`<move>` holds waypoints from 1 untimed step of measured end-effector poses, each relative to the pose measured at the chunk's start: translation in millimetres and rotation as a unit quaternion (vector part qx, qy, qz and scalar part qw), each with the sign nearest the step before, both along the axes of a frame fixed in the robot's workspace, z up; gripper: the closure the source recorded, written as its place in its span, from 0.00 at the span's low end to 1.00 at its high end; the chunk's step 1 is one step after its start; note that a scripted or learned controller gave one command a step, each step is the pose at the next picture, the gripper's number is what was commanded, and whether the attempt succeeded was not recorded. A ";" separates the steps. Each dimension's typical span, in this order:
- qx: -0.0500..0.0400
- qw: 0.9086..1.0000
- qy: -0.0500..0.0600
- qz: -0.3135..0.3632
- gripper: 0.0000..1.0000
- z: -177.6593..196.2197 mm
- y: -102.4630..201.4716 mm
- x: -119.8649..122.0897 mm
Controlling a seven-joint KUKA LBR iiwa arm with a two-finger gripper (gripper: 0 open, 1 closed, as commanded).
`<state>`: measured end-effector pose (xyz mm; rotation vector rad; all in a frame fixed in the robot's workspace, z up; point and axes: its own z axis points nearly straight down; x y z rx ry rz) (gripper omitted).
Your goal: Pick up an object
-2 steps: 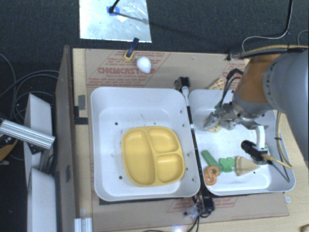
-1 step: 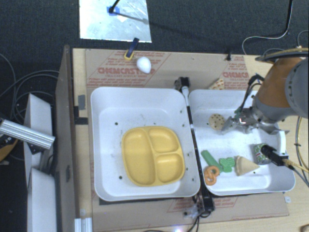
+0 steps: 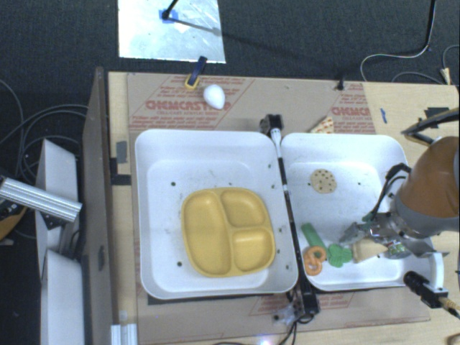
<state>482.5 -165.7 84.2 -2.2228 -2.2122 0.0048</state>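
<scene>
The right bin (image 3: pixel 345 149) holds a round tan cracker (image 3: pixel 323 181) near its middle. A green stick-shaped piece (image 3: pixel 312 233), an orange ring (image 3: pixel 313 259) and a green lump (image 3: pixel 339 254) lie along its front left. A cream-coloured piece (image 3: pixel 366 250) lies just right of the green lump. My gripper (image 3: pixel 369 237) hangs low over the front of this bin, right above the cream piece. The wrist and cables hide where it meets the piece.
A yellow three-part plate (image 3: pixel 228 231) sits in the left bin (image 3: pixel 165 157). Behind the bins, a white egg-shaped object (image 3: pixel 213 95) and a small yellow-and-blue item (image 3: pixel 194 75) lie on the cardboard. A black divider (image 3: pixel 282 185) runs between the bins.
</scene>
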 end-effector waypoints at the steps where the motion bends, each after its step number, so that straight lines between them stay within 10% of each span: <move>1: -0.001 1.000 -0.007 0.006 0.00 1.0 11.3 75.9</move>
